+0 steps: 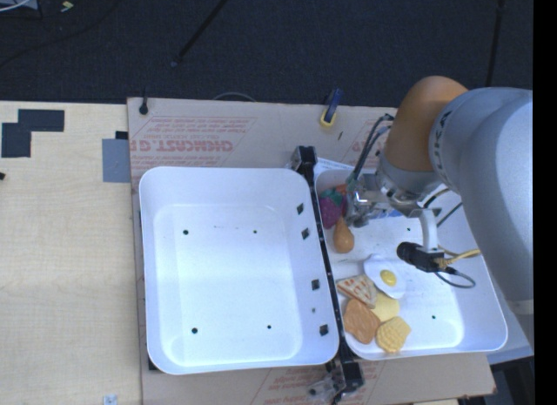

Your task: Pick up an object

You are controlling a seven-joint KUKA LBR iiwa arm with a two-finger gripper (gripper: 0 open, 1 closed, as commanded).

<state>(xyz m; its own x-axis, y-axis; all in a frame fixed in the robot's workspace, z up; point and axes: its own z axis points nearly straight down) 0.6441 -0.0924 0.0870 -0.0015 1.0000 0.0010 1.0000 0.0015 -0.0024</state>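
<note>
Gripper [354,207] low in the right bin [474,325], jaw state indiscernible, just above the egg [344,239] by the divider: likely light, hard, slippery; best pinched across its middle.

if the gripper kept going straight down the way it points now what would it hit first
Probably the purple toy beside the brown egg-shaped toy; the gripper hangs over them, though depth is unclear.

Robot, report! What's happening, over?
Tool low in right bin, beside purple toy. Brown egg just below it. Nothing seen held.
</note>
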